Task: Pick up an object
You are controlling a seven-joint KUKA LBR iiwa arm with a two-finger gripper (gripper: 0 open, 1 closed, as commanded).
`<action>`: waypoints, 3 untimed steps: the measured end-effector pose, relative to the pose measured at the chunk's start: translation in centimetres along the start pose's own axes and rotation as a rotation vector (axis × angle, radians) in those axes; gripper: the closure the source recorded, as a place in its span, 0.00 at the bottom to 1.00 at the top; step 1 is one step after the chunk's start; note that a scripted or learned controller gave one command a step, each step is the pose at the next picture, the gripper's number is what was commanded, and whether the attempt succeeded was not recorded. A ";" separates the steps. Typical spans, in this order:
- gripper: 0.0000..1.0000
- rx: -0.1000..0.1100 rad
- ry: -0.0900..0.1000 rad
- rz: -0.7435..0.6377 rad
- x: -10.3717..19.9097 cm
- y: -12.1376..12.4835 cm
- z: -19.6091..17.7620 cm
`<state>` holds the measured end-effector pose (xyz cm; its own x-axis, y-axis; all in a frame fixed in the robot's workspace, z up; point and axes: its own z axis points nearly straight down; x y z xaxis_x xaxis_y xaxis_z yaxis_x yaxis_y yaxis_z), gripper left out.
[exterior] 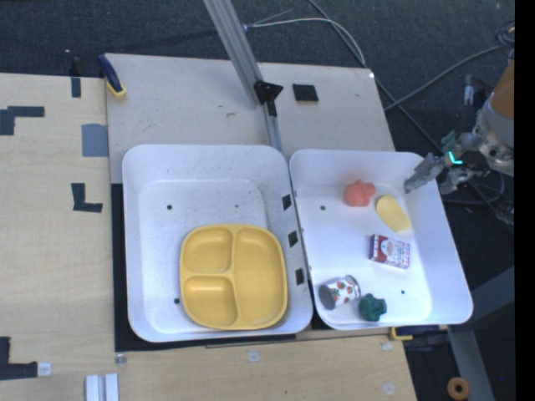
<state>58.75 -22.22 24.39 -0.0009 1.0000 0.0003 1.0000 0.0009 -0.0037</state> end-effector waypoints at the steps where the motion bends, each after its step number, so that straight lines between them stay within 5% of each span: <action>1: 0.00 -0.003 -0.001 0.000 0.0 0.1 -0.1; 3: 0.00 0.004 0.001 0.001 0.2 -1.5 11.7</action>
<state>57.19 -22.03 12.72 -0.0003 1.0000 0.0010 1.0000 0.0003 -0.0080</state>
